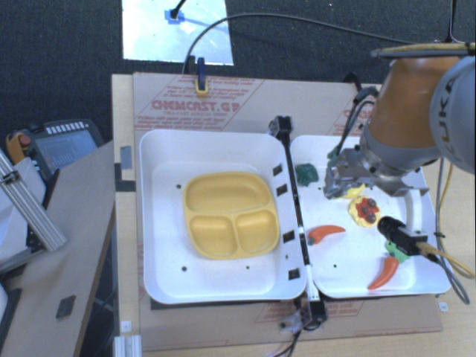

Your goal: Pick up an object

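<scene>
- Starting at the left: a grey teach pendant (65, 149) and an aluminium rail (28, 208) lie on a side bench, away from the work area.
- Left bin (160, 151) carries a yellow divided tray (227, 214), lying flat near its centre.
- Right bin (316, 285) holds the candidate objects: a green piece (306, 173) near the divider, an orange pepper (325, 233) below it, a yellow-and-red toy (365, 211), and a carrot-like piece (384, 271) toward the near corner.
- Claw (341, 183) hangs low over the right bin, just beside the yellow-and-red toy; finger state cannot be told, and no grasp is evident.
- Table (123, 222) is pale board under printed cardboard; dark carpet lies beyond, with a reflective sheet (177, 21) on it.
</scene>
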{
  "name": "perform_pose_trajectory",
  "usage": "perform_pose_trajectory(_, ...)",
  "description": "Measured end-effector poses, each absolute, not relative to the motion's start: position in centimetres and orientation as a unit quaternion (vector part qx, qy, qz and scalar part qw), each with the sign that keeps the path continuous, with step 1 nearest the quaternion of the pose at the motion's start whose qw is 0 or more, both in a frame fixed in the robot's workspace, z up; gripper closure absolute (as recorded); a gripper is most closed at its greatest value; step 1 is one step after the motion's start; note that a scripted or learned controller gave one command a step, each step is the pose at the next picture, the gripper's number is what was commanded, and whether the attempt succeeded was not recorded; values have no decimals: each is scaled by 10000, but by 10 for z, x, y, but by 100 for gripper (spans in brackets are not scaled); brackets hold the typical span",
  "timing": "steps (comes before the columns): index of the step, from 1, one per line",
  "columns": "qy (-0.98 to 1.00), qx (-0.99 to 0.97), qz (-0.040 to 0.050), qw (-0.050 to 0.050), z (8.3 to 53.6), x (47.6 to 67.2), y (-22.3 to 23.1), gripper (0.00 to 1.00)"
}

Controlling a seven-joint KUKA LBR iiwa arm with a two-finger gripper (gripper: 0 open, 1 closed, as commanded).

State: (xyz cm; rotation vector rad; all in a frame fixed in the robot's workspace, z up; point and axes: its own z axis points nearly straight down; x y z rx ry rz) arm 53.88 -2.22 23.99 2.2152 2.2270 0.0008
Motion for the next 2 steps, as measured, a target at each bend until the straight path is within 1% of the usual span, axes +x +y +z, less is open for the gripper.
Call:
perform_pose_trajectory(1, 7091, 7051, 7, 1, 227, 529, 30, 100)
perform_pose_trajectory(2, 7090, 7052, 10, 7, 234, 518, 85, 100)
